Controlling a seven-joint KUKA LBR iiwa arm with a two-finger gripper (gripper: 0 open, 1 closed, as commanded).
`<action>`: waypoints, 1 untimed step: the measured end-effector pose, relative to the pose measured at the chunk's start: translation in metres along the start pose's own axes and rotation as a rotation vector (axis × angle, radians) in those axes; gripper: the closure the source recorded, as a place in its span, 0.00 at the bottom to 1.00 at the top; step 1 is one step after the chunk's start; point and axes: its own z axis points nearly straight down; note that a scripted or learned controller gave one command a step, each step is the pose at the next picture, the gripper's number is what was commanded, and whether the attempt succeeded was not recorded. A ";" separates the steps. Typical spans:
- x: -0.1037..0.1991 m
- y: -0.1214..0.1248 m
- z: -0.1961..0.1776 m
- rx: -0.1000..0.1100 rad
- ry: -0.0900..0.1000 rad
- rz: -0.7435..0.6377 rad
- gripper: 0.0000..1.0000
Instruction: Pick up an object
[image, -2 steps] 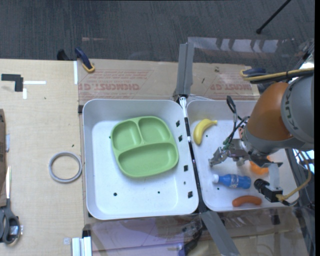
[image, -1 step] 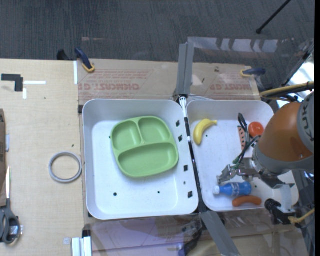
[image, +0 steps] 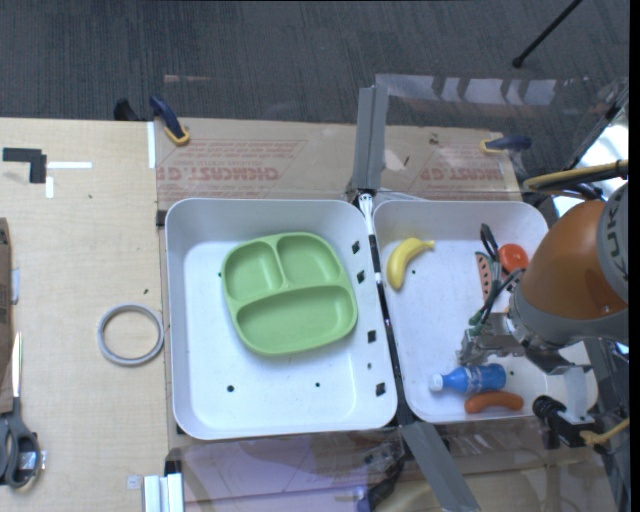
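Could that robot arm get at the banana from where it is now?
Probably yes. The banana lies alone on bare floor in the right bin, and nothing stands between it and the gripper.

Well left of the gripper (image: 478, 345), a tape ring (image: 131, 333) lies on the tabletop (image: 80, 260); farther left, what look like scissors (image: 17, 440); beyond, two blue clamps (image: 168, 118).

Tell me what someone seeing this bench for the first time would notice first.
Probably the green divided plate, lying alone in the left bin. Next, the grey arm's orange band over the right bin, with the gripper low above a blue bottle and an orange sausage-shaped toy. A yellow banana lies near that bin's far left corner.
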 end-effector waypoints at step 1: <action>0.000 0.000 0.000 0.000 0.000 -0.001 0.00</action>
